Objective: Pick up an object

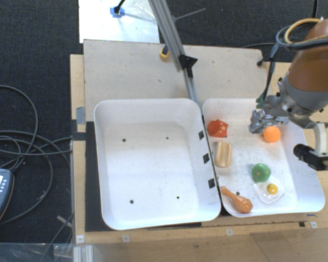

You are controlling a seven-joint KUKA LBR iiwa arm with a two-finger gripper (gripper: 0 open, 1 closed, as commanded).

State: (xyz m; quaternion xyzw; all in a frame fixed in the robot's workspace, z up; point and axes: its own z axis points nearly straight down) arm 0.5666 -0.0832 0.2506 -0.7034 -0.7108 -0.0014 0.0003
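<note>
Arm's in from the right, orange band up top, gripper [261, 121] down low over the far part of the right bin [311, 198]. Orange ball [271, 134] sits right at the gripper's near side, touching or just about; can't tell from this angle if it's between the fingers or just beside them, and can't tell how the fingers stand either.

Rest of the right bin: red blocky piece [218, 128] near the divider edge at the far-left part, tan cylinder-ish piece [223, 154] just below it. Green round thing [261, 172] mid-bin, w/ a toy fried egg [269, 191] just in front of it, nearly touching. Orange carrot-like piece [236, 198] lying at a slant by the near-left corner.

Left bin [106, 162] alongside, the two rims meeting along the middle. Grey pole [169, 29] runs at a slant from the top down to where the bins meet. Cables [27, 141] on the dark floor at left.
</note>
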